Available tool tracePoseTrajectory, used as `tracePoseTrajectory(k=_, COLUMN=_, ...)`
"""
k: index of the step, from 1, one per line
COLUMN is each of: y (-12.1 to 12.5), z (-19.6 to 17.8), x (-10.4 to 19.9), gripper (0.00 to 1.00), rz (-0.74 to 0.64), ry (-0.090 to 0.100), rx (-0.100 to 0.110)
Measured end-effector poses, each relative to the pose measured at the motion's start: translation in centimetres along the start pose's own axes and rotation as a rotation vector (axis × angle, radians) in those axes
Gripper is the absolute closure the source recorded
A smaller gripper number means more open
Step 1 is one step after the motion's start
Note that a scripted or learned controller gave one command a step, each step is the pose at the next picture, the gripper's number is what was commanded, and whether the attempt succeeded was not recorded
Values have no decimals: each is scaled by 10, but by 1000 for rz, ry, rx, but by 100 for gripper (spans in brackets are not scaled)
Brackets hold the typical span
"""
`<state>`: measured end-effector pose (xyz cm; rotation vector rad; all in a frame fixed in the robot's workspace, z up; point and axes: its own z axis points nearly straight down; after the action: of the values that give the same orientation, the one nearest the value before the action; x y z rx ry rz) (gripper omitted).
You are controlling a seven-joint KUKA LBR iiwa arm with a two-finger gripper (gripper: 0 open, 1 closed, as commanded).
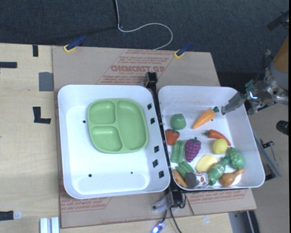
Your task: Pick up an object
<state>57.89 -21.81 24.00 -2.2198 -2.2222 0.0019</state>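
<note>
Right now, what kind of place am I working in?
Probably a robot lab test bench: two white bins clamped on cardboard, toy food in one, a green plate in the other, tape marks on the table.

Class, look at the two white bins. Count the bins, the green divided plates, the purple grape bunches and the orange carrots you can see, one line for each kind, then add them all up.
White bins: 2
Green divided plate: 1
Purple grape bunch: 1
Orange carrot: 1
Total: 5
</note>
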Motion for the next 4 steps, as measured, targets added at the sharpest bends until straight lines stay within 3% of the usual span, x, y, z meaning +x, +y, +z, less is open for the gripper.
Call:
tracePoseTrajectory(k=1, y=-45, z=-94, x=118, gripper=0, rz=-12, ry=3, rx=-7)
tracePoseTrajectory(k=2, y=-97, z=-86, x=181, gripper=0, rz=-6, ry=3, rx=3)
tracePoseTrajectory(k=3, y=-98, z=46, x=258, gripper=0, rz=-7, ry=2, rx=14)
tracePoseTrajectory(k=4, y=-94, z=-85, x=316, gripper=0, rz=-9, ry=4, rx=-11)
